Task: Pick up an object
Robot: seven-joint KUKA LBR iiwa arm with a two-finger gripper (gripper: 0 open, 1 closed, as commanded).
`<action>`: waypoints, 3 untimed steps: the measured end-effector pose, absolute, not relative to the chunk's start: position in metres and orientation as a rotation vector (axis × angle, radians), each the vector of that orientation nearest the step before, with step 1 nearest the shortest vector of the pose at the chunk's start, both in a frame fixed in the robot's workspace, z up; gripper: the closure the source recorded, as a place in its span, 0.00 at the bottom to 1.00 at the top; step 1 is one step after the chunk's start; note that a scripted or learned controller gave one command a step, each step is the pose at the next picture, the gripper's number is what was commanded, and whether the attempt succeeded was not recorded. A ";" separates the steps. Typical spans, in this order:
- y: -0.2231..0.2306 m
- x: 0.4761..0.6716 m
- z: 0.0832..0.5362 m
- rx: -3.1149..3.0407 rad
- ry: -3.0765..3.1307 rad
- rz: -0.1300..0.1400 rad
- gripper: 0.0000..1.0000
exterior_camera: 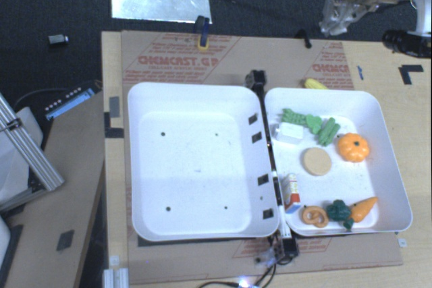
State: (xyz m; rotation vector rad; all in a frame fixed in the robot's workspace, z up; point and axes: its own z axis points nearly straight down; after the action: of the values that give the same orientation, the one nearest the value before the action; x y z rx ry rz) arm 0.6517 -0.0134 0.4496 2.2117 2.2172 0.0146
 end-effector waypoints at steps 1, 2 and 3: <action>-0.065 0.669 0.432 2.222 2.217 0.000 1.00; -0.166 0.667 0.430 2.226 2.209 -0.002 1.00; -0.209 0.668 0.417 2.221 2.216 -0.001 1.00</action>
State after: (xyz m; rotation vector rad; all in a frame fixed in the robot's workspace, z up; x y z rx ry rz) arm 0.6680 -0.2088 0.4168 2.2213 2.2161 -0.0007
